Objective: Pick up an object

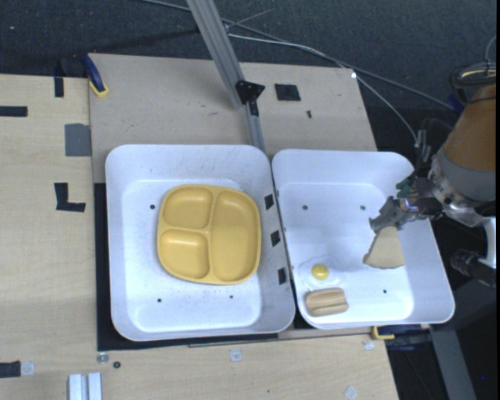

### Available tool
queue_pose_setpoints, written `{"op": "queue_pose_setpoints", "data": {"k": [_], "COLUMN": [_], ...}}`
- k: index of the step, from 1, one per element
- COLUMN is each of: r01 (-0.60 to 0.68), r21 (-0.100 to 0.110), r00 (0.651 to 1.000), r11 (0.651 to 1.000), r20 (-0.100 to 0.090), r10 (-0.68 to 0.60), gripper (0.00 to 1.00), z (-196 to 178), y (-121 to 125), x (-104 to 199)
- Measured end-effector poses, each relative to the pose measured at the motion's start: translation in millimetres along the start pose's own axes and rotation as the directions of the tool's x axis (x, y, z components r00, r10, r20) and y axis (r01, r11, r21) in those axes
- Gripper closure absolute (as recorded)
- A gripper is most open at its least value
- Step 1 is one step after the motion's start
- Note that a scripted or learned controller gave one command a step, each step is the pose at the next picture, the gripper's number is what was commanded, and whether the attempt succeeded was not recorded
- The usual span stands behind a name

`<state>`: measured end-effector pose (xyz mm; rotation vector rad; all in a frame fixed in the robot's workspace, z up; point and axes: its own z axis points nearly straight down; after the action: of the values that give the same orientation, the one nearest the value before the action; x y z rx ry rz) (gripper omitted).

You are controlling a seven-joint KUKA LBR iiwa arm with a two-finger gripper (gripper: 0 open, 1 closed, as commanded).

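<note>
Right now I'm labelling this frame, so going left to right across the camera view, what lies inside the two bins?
Yellow divided plate → small yellow piece → tan bun-like block → beige wedge, with the gripper just above it.

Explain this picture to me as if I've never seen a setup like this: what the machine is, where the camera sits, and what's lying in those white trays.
The picture comes from one fixed camera above a bench, looking down at a slant. The machine is a robot arm reaching in from the right; its gripper is the two-fingered part at its end, meant for picking things up. On the bench sit two shallow white bins side by side. The left bin holds a yellow divided plate with three compartments. The right bin holds a tan wedge-shaped piece, a small yellow round object and a tan bun-like block. The gripper hangs just above the wedge, right at its upper tip. From this angle I cannot tell whether it actually grips it.
</note>
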<state>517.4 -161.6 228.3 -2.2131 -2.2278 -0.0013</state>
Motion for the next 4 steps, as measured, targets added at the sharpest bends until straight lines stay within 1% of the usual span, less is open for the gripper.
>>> {"op": "queue_pose_setpoints", "data": {"k": [1, 2, 3, 4], "r01": [-0.001, 0.0, 0.0, 0.0], "r21": [0.002, 0.001, 0.002, -0.001], "r00": [1.0, 1.0, 1.0, 1.0], "r11": [1.0, 1.0, 1.0, 1.0], "r20": [0.001, 0.0, 0.001, 0.0], "r10": [0.001, 0.0, 0.0, 0.0], "gripper": [1.0, 1.0, 1.0, 1.0], "z": [9.8, 1.0, 10.5, 2.1], "y": [12.0, 26.0, 42.9, 67.8], "x": [55.6, 102.2, 159.8, 214.7]}}
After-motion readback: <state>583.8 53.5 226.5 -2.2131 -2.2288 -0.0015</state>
